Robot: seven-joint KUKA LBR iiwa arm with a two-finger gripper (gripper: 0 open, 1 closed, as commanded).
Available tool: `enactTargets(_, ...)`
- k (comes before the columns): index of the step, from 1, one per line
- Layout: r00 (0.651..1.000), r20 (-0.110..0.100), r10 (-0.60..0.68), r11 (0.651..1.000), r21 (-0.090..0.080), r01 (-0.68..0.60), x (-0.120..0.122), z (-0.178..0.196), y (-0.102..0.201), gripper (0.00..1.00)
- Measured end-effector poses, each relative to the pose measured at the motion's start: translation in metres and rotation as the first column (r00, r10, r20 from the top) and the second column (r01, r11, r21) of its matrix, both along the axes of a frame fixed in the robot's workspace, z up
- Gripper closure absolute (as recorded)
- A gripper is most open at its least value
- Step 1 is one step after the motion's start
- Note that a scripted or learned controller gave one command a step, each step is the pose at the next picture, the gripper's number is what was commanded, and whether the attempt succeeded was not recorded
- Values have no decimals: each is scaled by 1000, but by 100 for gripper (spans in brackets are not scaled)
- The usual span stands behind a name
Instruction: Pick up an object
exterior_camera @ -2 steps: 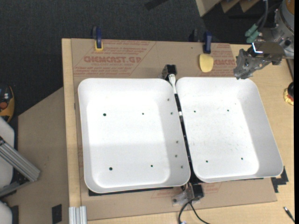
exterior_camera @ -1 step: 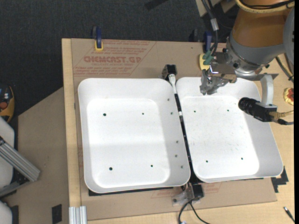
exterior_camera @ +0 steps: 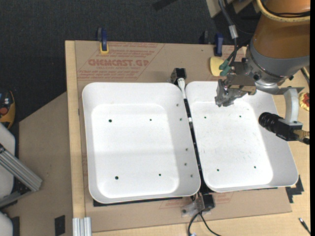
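My gripper [exterior_camera: 225,99] hangs over the far left part of the right white bin [exterior_camera: 246,176], close above its floor. I see nothing between or under it. A small pale yellow object [exterior_camera: 215,65] lies on the brown board just beyond the right bin's far rim, up and left of the gripper. A bit of green [exterior_camera: 225,69] shows beside the wrist; I cannot tell what it is. The left white bin [exterior_camera: 133,146] lies to the gripper's left.
The two bins meet along a black strip [exterior_camera: 189,127] in the middle. Blue clamps [exterior_camera: 103,35] [exterior_camera: 219,44] hold the board's far edge. The grey and orange arm [exterior_camera: 283,28] fills the upper right. Aluminium framing [exterior_camera: 19,173] stands at the left.
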State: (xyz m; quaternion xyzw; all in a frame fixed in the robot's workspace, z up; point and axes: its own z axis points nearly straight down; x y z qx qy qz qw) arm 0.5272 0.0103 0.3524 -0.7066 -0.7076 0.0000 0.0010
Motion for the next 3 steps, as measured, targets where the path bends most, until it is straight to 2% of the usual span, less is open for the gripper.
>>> enactTargets(1,1000,4,-2,1000,-2,2,16,-2,-14,100)
enactTargets(2,1000,-10,6,1000,0,-6,23,-101,60,100)
enactTargets(3,1000,17,3,1000,2,-3,25,26,85,100)
